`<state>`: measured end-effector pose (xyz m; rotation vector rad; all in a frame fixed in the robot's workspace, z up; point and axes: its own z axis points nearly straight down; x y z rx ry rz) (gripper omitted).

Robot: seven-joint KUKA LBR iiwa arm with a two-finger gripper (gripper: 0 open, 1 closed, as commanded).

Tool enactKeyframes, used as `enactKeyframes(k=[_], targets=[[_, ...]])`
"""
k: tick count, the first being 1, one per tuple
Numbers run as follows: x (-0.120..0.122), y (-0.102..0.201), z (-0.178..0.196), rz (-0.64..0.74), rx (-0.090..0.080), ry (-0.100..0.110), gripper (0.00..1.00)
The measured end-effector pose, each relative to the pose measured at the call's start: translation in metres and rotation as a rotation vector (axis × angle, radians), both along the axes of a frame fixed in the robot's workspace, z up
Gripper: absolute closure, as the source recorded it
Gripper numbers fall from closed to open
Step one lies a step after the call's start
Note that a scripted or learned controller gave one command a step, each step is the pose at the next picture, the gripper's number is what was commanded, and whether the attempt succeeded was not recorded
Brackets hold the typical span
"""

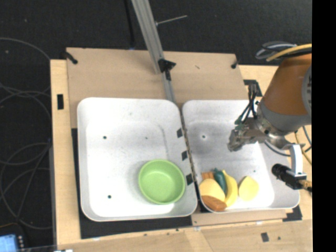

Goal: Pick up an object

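My gripper (237, 139) hangs over the middle of the right bin (210, 119), below the orange band of the arm. Nothing shows between its fingertips. In the right bin's near left corner lies a cluster of toy food (216, 189): yellow pieces, a dark green piece and an orange-brown one. A yellow lemon-like piece (248, 188) lies just right of that cluster. A light green bowl (161, 180) sits in the left bin (105, 130) near its front right corner. The gripper is above and behind the food, apart from it.
A grey metal pole (149, 30) slants up from the bench behind the bins. A black fitting (286, 175) on the arm overhangs the right bin's right edge. Brackets (185, 154) mark the divider between the bins.
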<state>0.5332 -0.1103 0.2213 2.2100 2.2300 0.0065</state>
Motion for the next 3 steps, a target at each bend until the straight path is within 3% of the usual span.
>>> enactKeyframes(k=[2,3], targets=[[0.031,0.114,0.019,0.0,0.001,0.002,1.0],[0.039,0.164,0.009,-0.002,-0.001,0.004,1.0]])
